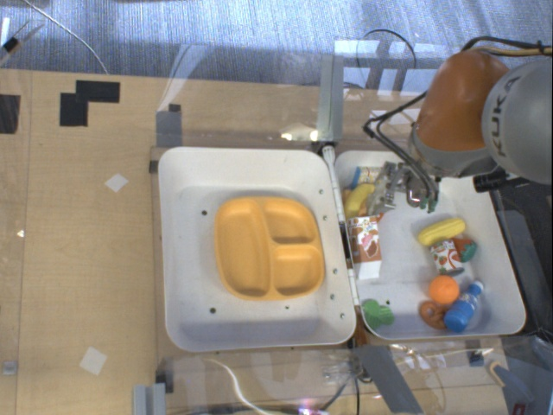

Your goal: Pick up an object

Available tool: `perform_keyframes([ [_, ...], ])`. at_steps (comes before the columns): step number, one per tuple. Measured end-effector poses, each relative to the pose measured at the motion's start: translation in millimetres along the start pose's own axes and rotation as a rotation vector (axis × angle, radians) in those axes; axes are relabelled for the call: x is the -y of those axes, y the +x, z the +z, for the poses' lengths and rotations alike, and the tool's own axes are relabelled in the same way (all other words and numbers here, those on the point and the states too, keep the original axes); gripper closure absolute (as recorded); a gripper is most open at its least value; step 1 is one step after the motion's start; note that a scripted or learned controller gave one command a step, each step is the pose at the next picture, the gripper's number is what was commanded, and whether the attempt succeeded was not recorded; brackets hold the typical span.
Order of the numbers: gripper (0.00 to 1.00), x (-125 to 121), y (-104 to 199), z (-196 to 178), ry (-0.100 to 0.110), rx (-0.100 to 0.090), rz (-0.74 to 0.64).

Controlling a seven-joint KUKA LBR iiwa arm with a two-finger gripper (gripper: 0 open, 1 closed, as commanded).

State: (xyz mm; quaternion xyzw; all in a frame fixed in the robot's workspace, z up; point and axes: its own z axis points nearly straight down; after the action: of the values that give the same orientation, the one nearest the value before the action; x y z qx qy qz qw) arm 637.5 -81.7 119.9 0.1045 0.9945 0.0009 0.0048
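Gripper (406,188): poised low over the upper-left part of the right bin (501,318); finger state cannot be told from this slant, and nothing is visibly held. Nearest candidate is the yellow banana-like toy (358,199), just beside the gripper at about nine o'clock, long axis running roughly twelve to six, close against the bin's left wall. Carton with red print (366,242) lies at seven o'clock, near. Yellow oblong toy (441,230) at four o'clock, axis about two to eight. Further off, five to six o'clock: orange ball (444,290), blue bottle (461,311), green toy (378,312). Left bin (181,232) holds a yellow divided tray (268,247), well apart. Judged obstruction: the wall and crowding carton.
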Motion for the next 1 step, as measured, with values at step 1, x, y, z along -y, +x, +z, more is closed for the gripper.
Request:
perform_keyframes([
  [1,1.00,18.0,-27.1,-21.2,0.001,0.005,-0.027],
])
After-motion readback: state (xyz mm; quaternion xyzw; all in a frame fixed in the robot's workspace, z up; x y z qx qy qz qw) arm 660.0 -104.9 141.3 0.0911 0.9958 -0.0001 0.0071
